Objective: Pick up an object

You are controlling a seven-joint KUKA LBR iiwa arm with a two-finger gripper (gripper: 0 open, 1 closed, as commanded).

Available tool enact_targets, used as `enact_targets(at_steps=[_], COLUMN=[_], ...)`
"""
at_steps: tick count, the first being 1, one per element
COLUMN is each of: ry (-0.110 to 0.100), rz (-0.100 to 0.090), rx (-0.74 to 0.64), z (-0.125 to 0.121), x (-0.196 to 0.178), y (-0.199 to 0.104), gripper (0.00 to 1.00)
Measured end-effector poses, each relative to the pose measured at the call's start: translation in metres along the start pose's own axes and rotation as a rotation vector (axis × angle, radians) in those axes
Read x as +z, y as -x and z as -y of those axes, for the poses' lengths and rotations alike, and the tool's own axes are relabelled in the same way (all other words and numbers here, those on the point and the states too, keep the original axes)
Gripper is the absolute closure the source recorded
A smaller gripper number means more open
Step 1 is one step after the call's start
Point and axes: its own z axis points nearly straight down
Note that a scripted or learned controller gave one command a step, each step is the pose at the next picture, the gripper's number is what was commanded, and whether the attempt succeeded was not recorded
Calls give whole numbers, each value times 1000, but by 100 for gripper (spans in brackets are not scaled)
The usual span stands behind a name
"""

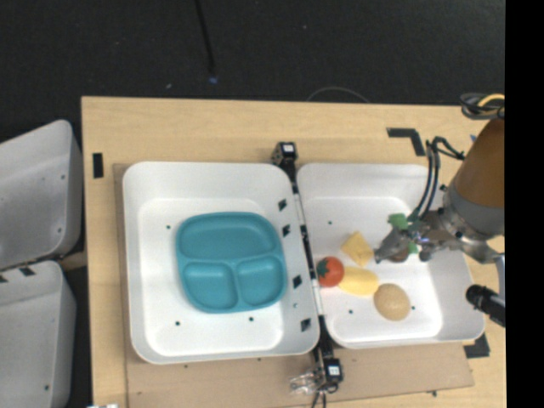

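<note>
With the arm reaching in from the right, gripper [393, 249] hangs low in right bin [365, 181], just beside cheese wedge [358, 248], presumably to grab it; claw state can't be told. Tomato [331, 271], banana [360, 282], potato [392, 302] nearby.

Tray [229, 258] in left bin [136, 228]
</note>
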Motion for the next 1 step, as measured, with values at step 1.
enact_targets(at_steps=[1], ry=[0], rz=[0], rx=[0], z=[0], x=[0], y=[0], gripper=[0])
